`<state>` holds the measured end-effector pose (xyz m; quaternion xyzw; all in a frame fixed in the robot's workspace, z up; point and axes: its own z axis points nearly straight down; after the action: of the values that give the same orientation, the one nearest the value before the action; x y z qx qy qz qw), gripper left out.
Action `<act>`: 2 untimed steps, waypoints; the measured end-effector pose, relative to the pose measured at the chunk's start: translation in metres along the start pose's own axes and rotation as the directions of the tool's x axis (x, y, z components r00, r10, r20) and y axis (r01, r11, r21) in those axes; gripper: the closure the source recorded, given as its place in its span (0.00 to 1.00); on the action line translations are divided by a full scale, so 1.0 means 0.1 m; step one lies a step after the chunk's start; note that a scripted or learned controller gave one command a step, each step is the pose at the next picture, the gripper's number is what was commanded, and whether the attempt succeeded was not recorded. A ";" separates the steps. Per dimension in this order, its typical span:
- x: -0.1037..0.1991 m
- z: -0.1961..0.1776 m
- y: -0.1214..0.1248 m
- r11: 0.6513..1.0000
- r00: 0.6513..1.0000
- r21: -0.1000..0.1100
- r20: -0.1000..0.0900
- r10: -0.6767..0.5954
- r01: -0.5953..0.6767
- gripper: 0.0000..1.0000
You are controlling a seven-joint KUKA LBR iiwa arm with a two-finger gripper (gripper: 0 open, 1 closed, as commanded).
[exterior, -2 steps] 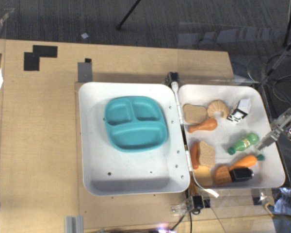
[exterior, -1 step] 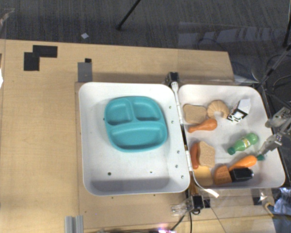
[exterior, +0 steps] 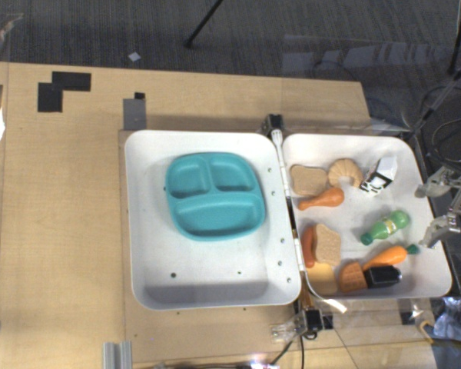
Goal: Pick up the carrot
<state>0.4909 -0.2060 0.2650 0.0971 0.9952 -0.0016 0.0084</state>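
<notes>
The carrot point(exterior: 388, 256), orange with a small green top pointing right, lies in the front right part of the right bin point(exterior: 426, 279). It rests between a green bottle point(exterior: 386, 227) behind it and a black block point(exterior: 383, 277) in front of it. My gripper point(exterior: 435, 208) hovers at the right bin's right rim, just right of and slightly behind the carrot's green end. Its two metal fingers point(exterior: 432, 184) stand wide apart with nothing between them.
The right bin also holds a drumstick point(exterior: 323, 200), bread slice point(exterior: 307, 179), round bun point(exterior: 343, 172), white-and-black box point(exterior: 379, 177), sausage point(exterior: 309, 244), toast point(exterior: 328, 244) and a brown wedge point(exterior: 352, 277). A teal divided tray point(exterior: 213, 194) lies in the left bin point(exterior: 150, 283).
</notes>
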 end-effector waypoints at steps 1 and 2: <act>0.00 0.01 0.00 0.952 0.952 -0.001 0.000 -0.305 0.305 0.00; -0.06 0.18 0.02 0.811 0.811 -0.006 -0.004 -0.585 0.585 0.00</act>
<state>0.4974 -0.2050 0.2472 -0.2134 0.9770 -0.0016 0.0052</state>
